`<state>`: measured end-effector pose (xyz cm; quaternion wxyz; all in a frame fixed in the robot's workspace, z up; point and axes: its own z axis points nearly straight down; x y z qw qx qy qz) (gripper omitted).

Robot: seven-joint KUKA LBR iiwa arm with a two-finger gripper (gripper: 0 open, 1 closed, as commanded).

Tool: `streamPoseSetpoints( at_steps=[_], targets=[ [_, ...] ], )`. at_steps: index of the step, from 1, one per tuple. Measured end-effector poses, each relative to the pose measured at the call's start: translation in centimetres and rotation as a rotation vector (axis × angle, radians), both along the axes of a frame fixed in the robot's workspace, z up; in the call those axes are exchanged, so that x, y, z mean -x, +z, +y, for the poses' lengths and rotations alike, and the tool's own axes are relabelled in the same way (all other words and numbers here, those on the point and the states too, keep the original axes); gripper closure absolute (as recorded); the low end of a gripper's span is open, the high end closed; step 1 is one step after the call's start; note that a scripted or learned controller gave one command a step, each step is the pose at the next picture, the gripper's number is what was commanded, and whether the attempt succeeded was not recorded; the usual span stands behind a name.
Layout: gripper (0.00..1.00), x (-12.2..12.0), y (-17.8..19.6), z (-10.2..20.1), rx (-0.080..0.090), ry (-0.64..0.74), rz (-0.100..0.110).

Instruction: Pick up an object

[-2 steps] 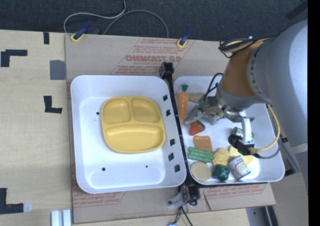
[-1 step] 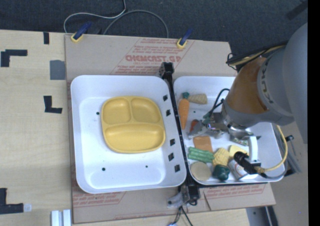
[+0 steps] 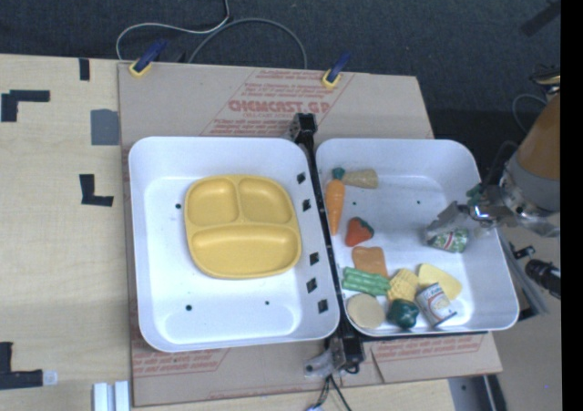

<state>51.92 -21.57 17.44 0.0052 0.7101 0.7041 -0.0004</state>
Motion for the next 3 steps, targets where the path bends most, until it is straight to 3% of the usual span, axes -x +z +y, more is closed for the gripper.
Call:
streamPoseSetpoints(
  at_steps=[1,2,3],
  targets=[
    [0.00,-4.1,-5.0,7.7,-0.010,0.016,0.009],
    [0.00,-6.1,0.7,2.4,-0.006,0.008,0.003],
    [0.00,-6.3,-8.1,10.4,-0.007,0.009,0.005]
  ],
)
